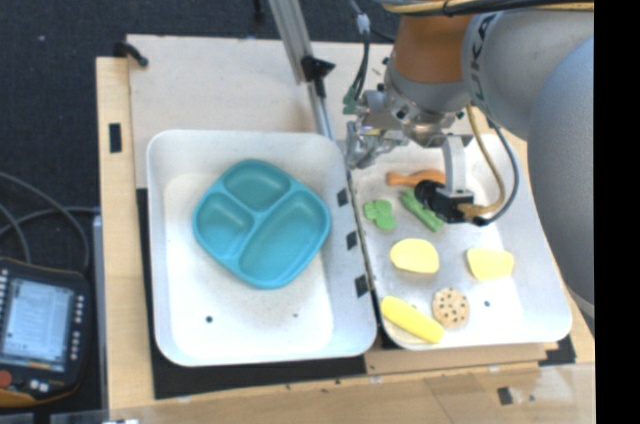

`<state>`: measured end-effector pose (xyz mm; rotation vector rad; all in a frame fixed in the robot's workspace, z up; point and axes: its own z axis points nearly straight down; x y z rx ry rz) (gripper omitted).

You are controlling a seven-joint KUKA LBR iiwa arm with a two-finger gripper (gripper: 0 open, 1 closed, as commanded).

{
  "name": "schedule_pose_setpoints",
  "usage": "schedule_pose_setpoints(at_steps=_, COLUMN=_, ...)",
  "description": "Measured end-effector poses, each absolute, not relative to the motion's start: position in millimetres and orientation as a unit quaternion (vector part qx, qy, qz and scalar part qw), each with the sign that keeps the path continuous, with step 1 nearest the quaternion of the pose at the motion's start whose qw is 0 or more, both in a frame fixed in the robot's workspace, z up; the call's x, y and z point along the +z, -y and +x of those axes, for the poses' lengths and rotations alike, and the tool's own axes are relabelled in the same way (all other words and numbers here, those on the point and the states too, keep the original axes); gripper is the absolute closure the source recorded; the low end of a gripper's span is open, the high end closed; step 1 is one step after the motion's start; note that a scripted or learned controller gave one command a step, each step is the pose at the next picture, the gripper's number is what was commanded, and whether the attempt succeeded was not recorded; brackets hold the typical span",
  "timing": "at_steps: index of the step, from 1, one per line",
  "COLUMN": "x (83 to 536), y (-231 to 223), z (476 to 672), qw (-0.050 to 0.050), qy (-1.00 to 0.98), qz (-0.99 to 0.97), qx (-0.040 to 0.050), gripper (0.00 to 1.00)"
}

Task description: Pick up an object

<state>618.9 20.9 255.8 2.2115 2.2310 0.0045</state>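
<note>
Green, yellow and orange items lie in the right bin (520,312): a small green piece (379,212), a green strip (421,211), an orange stick (412,178), two yellow lumps (414,256) (490,263), a yellow bar (411,319) and a speckled biscuit (451,307). Blue sectioned tray (262,222) occupies the left bin (170,312). My gripper (364,150) hangs over the dividing wall; the small green piece is nearest, just below and toward the right bin, and whether I am spread or closed cannot be told.

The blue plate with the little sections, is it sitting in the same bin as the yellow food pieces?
No, the blue plate lies alone in the left bin, while the yellow pieces lie in the right bin.
</note>
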Motion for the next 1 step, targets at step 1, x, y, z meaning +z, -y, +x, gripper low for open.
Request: schedule_pose_setpoints(at_steps=1, x=251.8, y=-65.2, z=630.1, qw=0.0, qy=-0.709, qz=0.705, qx=0.0007, gripper=1.0)
